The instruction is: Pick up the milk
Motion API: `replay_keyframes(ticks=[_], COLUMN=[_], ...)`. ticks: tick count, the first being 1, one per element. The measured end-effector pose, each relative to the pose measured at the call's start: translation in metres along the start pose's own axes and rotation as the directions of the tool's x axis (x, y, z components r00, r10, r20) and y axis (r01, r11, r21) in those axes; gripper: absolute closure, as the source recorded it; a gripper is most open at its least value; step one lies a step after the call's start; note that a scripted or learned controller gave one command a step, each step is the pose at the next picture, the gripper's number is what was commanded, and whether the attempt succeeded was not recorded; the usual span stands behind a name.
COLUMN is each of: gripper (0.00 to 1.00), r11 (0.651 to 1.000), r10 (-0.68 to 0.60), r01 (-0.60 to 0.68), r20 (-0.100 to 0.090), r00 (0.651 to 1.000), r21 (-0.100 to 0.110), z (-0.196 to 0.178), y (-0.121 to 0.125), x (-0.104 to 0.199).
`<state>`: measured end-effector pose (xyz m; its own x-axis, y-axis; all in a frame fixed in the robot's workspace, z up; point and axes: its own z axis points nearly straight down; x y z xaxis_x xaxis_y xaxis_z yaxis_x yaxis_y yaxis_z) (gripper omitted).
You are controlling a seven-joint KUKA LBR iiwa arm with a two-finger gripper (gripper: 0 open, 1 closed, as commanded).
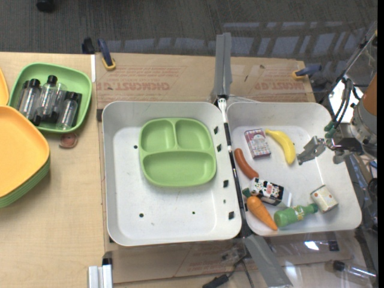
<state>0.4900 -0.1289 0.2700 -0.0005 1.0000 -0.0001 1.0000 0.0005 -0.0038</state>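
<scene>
Nearest the camera, in the right bin (pixel 354 218), a green bottle (pixel 295 215) lies on its side along the front wall, its base touching an orange carrot (pixel 261 212) that points up toward the divider. Just right of the bottle sits a small white cube-like block (pixel 324 198) with a yellow patch. Directly behind the carrot lies the milk (pixel 266 190), a small carton with a black-and-white cow pattern, flat on the bin floor near the left wall. A red sausage (pixel 245 163) lies at a slant just above it, close to the divider between the 2 bins.

Farther back sit a pink and white box (pixel 257 143) and a yellow banana (pixel 282 144), side by side. The tool (pixel 317 147) hangs over the right part of this bin, right of the banana and well apart from the milk; its fingers are spread and grasp nothing.

The left bin (pixel 114 161) carries a green divided plate (pixel 177 152) with 3 compartments. Off to the far left on the counter (pixel 48 233), a green tray (pixel 81 92) holds several dark-capped bottles (pixel 48 102), beside a stack of orange plates (pixel 21 155).
</scene>
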Motion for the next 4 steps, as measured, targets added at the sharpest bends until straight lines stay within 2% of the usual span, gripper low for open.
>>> replay_keyframes(ticks=[1, 2, 3, 4], gripper=[0.00, 0.00, 0.00, 0.00], r11=[0.993, 1.000, 0.993, 0.971], r10=[0.119, -0.031, -0.121, -0.239], r01=[-0.119, 0.031, 0.121, 0.239], r20=[-0.001, 0.001, -0.001, 0.001], r00=[0.993, 1.000, 0.993, 0.971], r21=[-0.017, -0.002, 0.000, -0.002], z=[0.152, 0.079, 0.138, 0.079], y=[-0.007, -0.003, 0.006, -0.005], x=[0.031, 0.080, 0.034, 0.083])
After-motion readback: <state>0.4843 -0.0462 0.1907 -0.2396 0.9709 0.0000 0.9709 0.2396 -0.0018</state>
